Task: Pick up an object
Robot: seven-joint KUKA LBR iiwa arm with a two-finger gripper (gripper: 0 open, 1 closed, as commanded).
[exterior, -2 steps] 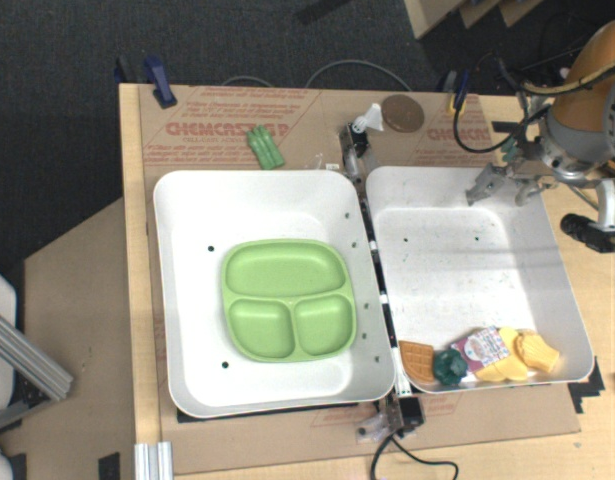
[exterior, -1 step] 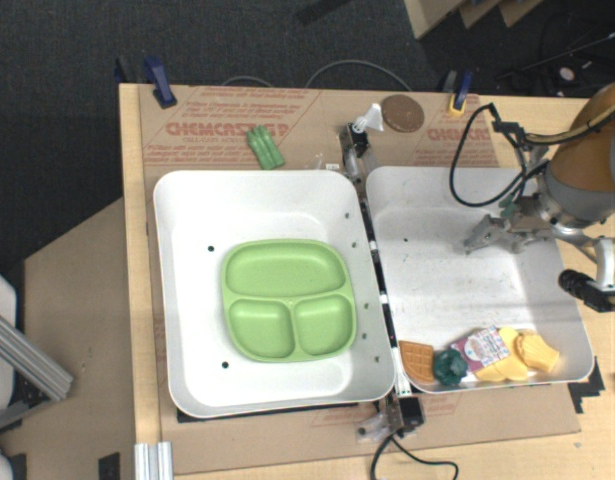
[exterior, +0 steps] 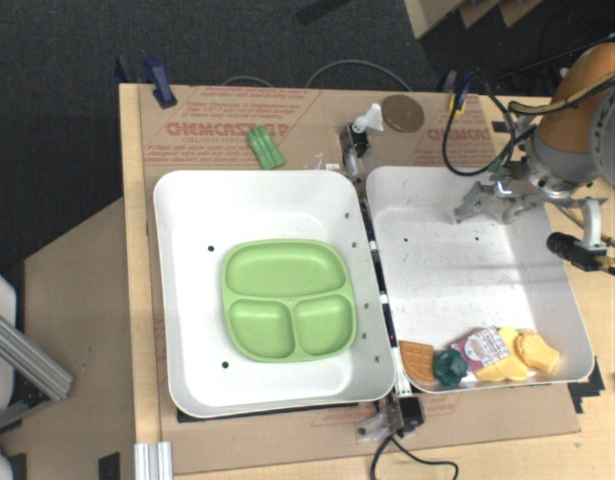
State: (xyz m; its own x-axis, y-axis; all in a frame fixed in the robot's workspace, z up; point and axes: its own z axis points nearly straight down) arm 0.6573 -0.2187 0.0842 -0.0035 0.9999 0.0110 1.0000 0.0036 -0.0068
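Toys (exterior: 487,356), yellow, pink, teal and brown, heaped together.

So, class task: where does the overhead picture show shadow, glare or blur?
Camera view: the arm casts a soft shadow across the right bin; the left bin is evenly lit, without harsh glare; the green tray looks sharp; the gripper is slightly blurred.

Green divided plate (exterior: 287,299), white bins (exterior: 177,268)
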